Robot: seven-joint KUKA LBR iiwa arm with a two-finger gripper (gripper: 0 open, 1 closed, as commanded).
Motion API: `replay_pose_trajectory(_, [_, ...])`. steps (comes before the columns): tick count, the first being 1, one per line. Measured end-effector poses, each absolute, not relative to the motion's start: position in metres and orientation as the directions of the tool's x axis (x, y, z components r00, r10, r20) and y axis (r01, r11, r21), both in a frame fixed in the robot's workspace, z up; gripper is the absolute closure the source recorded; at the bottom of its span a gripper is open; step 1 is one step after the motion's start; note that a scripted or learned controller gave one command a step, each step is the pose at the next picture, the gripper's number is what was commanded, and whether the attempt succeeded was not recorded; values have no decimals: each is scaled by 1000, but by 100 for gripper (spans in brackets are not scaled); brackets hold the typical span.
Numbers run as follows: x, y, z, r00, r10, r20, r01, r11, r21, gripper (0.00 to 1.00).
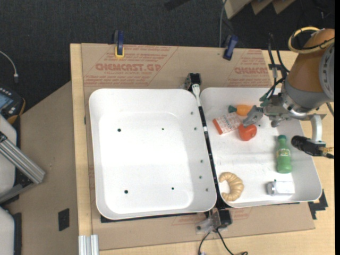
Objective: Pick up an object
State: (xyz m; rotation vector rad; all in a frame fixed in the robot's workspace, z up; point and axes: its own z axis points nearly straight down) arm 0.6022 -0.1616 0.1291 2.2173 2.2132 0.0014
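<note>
The right bin (303,190) holds several objects. An orange carrot (242,110) lies near its back, with a red and white packet (226,124) and a red round piece (247,132) just in front of it. A green bottle (283,154) lies towards the right wall. A croissant (231,185) and a small white box (280,187) sit near the front. My gripper (264,119) hovers at the back of this bin, right of the carrot and above the red piece. It is open, with nothing between its fingers (253,117).
The left bin (106,142) stands beside the right one, and a black divider strip (204,137) runs between them. The arm's orange band (308,62) rises over the right bin's back right corner. A black fitting (308,143) sticks out near the green bottle.
</note>
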Motion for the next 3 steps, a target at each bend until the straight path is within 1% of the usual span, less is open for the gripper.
replay_pose_trajectory(1, [589, -96, 81, -5, 1000, 3, 1000, 5, -5, 0])
replay_pose_trajectory(2, [590, -99, 92, -3, 1000, 0, 1000, 3, -3, 100])
replay_pose_trajectory(3, [572, -1, 189, -11, 1000, 4, 1000, 11, 8, 100])
